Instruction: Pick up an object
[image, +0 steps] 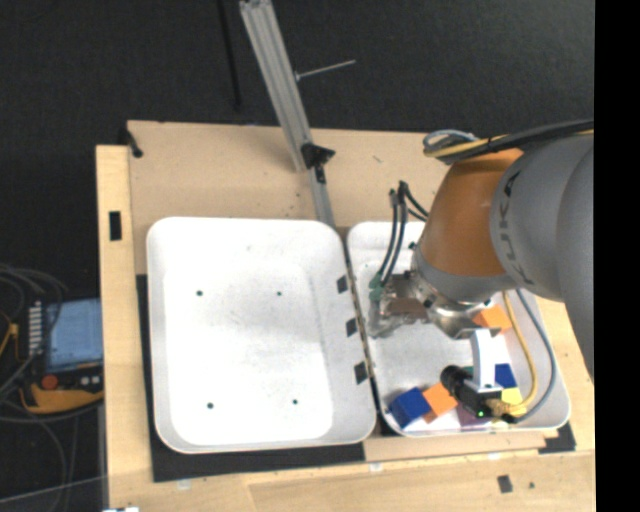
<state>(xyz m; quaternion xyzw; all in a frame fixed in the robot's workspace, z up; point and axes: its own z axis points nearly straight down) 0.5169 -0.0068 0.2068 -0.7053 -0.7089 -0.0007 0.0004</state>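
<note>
My gripper (383, 307) hangs low over the left side of the right bin (372, 243), close to the wall it shares with the left bin. A blue block (408, 406) and an orange block (438, 399) lie side by side at the right bin's front. Another orange piece (492, 318) peeks out beside the wrist toward the bin's right side. A small yellow thing (513, 398) lies near the front right corner. The arm's grey and orange body hides much of the right bin's floor. I see nothing between the gripper and the bin wall.
The left bin (250, 330) is a shallow white tray with a few dark dots on its floor. A slanted metal bar (285, 90) rises behind the bins. A purple strip (470, 424) lies along the right bin's front wall.
</note>
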